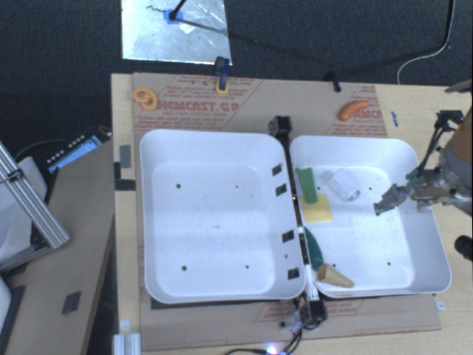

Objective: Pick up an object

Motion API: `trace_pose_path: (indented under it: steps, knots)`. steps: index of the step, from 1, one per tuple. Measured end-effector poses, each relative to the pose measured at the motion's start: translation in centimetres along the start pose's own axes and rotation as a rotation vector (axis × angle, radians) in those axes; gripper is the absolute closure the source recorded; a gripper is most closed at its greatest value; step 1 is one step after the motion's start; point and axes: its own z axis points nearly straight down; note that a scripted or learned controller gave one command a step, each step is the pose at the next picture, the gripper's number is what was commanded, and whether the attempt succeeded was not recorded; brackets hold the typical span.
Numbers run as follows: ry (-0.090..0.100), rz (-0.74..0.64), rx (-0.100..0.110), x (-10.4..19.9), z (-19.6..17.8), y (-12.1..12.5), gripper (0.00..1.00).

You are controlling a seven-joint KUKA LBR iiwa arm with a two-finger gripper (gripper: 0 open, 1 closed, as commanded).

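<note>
Claw (pixel 387 200) over right shallow white bin (pixel 425 268), aperture unreadable, can't tell if holding anything. Clear crumpled plastic object (pixel 345 184) lies just left of it.

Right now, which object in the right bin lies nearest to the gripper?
The clear plastic piece, just left of the gripper; the other items lie along the bin's left wall.

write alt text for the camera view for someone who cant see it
A grey robot arm's pincer hangs over the right white bin, which holds a green block, a yellow sponge, a clear item and a tan cone. The left white bin sits beside it.
</note>
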Motion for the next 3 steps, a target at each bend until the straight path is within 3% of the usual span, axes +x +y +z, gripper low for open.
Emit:
trace_pose_path:
  steps: [1,2,3]
  knots:
    - [-0.001,-0.003,-0.004,0.0,-1.1,0.1,1.0]
    - [-0.003,-0.005,-0.016,1.6,-14.0,1.8,1.0]
    - [0.005,-0.01,0.008,11.0,-4.5,0.1,1.0]
